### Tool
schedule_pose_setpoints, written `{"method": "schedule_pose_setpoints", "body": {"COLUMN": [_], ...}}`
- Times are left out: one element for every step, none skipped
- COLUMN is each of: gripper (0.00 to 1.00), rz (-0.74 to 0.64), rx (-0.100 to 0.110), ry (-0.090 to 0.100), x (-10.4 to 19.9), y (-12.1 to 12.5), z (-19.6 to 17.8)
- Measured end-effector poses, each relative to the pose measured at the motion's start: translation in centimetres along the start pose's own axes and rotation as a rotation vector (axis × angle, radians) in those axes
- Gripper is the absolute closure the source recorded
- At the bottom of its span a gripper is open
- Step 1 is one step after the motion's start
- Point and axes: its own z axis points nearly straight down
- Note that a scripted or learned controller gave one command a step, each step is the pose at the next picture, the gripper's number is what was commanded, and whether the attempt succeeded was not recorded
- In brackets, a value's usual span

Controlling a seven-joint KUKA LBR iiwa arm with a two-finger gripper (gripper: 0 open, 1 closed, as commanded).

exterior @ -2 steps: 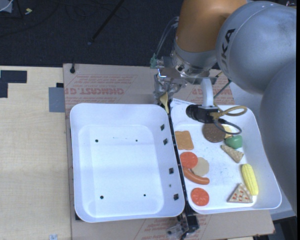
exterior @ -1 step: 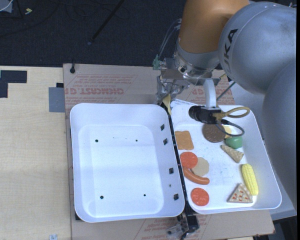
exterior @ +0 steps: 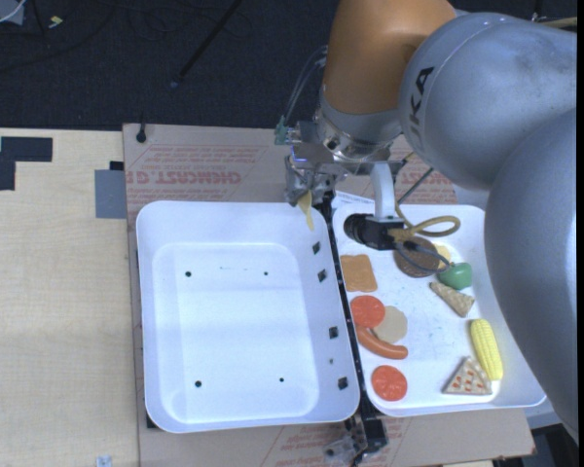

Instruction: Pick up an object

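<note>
The grey arm (exterior: pixel 487 115) covers the upper right and hides the far edge of the right bin (exterior: pixel 430 358). Its claw (exterior: pixel 308 200) hangs over the back end of the seam between the right bin and the left bin (exterior: pixel 234 329). The claw is dark and cluttered, and I cannot tell how far open it is. A pale yellow sliver (exterior: pixel 310 219) just beneath it is too small to identify.

The toy foods lie in the right bin: an orange cracker (exterior: pixel 358 272), a red slice (exterior: pixel 368 310), a sausage (exterior: pixel 383 344), a corn cob (exterior: pixel 485 348) and a pizza wedge (exterior: pixel 467 378). A green piece (exterior: pixel 456 275) sits near the arm. The tabletop (exterior: pixel 49 309) stretches left.
</note>
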Motion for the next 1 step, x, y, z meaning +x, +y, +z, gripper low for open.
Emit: {"method": "schedule_pose_setpoints", "body": {"gripper": [1.0], "rz": [-0.003], "rx": [-0.003], "ry": [0.002], "x": [5.37], "y": [0.0], "z": [-0.67]}}
